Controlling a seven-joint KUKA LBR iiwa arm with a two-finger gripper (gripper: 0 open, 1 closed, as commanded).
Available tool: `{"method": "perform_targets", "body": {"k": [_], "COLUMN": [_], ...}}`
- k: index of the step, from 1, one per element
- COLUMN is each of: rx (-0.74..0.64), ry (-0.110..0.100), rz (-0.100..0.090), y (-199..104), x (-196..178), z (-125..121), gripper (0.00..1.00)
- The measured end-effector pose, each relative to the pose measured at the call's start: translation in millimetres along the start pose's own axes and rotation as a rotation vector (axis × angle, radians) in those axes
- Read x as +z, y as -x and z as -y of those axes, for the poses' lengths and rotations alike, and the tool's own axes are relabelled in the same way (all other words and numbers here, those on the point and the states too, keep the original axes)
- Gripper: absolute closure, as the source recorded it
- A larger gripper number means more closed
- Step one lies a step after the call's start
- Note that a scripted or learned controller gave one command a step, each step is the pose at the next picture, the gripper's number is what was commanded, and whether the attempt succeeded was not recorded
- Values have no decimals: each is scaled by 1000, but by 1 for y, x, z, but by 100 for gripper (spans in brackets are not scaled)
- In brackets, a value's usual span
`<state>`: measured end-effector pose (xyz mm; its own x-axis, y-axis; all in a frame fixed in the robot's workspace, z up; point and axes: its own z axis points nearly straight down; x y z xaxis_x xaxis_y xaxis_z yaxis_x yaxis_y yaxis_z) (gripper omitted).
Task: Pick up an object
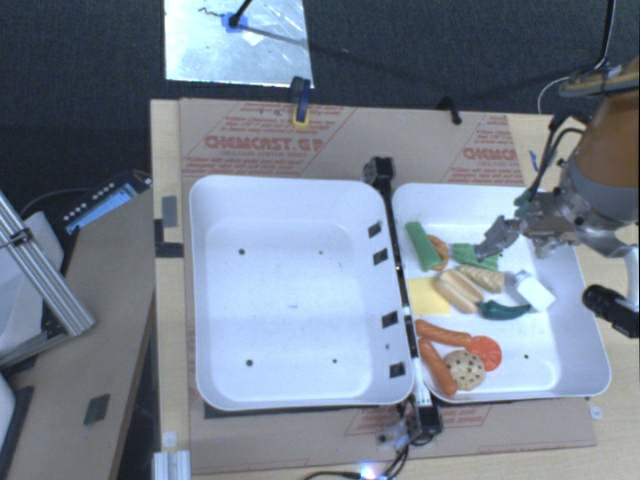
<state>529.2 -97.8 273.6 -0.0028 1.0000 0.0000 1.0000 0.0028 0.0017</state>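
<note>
Camera view: tool (493,244) above toy food (462,290), right bin's (575,368) far edge.

The board (262,133) under the bins reads "CHEMCAST GP".

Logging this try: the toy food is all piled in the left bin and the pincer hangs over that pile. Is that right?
Not quite. The toy food lies in the right bin, not the left bin, as the camera view shows. The rest stands: the pincer hangs over that pile.
</note>
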Motion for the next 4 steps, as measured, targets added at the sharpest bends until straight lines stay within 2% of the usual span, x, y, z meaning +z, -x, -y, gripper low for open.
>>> {"method": "perform_targets", "body": {"k": [1, 2, 3, 4], "rx": [-2, -12, -11, -7], "ry": [3, 16, 7, 7], "rz": [0, -2, -5, -3], "y": [0, -89, -168, -230], "x": [-11, -94, -146, -192], "z": [-1, -91, -65, -93], "gripper": [100, 100, 100, 100]}}
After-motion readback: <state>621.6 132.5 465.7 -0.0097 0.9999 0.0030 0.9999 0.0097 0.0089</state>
